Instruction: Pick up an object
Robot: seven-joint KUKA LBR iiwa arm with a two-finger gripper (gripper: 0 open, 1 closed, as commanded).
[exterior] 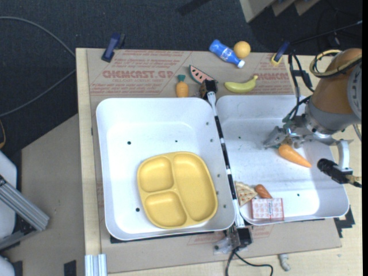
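- Gripper (pixel 286 138) sits low in right bin (pixel 253 114), just at carrot's (pixel 294 156) 11 o'clock, prob lining up grab
- Pincer opening/hold: can't tell

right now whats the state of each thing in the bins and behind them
yellow plate: flat in the left bin, nothing on it
carrot: lying in the right bin, just under the gripper
red box: flat at the right bin's near edge
banana: lying on the board behind the bins
blue bottle: on its side behind the bins
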